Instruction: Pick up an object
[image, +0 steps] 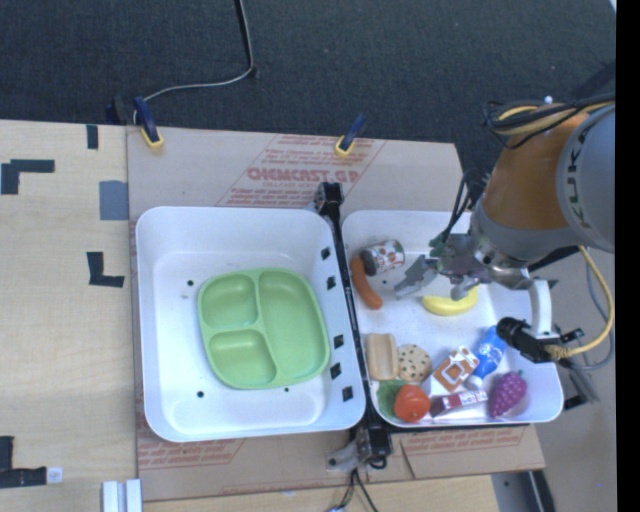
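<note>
Along the near wall of the right bin (545, 415) lie a tomato (411, 402), a small carton (455, 371), and purple grapes (508, 393). Farther in, a banana (449, 304) rests on the bin floor just under the end effector (437, 280), whose fingers look spread and grasp nothing, though the view is coarse. A can (383, 256) and a carrot (366, 284) lie to its left, and a green divided plate (264, 327) sits in the left bin (160, 300).

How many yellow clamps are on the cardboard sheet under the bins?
2. One yellow clamp grips the sheet's far edge near its left corner; the other yellow clamp grips the same edge further right, above the divider between the bins. Others could be hidden behind the arm.
</note>
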